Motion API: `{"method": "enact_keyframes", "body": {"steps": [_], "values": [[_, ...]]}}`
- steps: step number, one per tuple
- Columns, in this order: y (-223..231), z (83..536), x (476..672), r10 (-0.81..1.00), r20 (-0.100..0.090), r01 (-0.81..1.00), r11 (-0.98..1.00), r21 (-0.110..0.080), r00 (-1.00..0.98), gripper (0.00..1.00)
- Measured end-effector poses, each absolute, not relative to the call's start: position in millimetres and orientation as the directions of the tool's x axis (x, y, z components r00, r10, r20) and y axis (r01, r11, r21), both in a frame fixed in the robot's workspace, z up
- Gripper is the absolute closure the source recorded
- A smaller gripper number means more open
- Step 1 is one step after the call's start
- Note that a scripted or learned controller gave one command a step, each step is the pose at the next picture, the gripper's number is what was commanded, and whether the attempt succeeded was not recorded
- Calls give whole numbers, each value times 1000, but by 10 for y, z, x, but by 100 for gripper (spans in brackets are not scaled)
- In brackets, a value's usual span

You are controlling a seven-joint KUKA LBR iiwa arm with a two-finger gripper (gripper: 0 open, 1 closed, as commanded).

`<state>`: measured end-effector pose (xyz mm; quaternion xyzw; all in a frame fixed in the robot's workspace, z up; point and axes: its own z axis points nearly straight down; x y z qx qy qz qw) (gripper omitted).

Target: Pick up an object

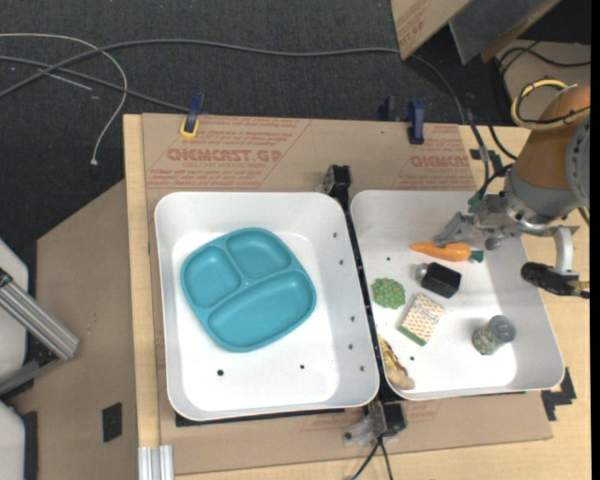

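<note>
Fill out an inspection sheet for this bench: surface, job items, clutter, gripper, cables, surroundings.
Surface: cardboard-topped bench bearing a left bin and a right bin.
Job's things: in the right bin, orange carrot, black block, green round piece, patterned box, grey-green lump, tan piece at the bin's near left edge.
Clutter: teal divided plate in the left bin.
Gripper: gripper low over the right bin, just behind the carrot; finger state unclear.
Cables: white cable on the dark floor; black cables by the arm.
Surroundings: blue clamps on the far edge; cardboard box.
</note>
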<state>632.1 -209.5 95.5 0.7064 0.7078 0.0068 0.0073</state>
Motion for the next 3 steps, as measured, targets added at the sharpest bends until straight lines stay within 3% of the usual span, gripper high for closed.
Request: {"method": "enact_keyframes", "body": {"steps": [1, 2, 3], "values": [[-2092, 1098, 6351, 1000, -3, 1000, 4, 29, -4, 100], [-2161, 1565, 6336, 1000, -3, 1000, 1, 5, -1, 100], [-2098, 2065, 6421, 1000, -1, 1000, 2, 4, -2, 100]]}}
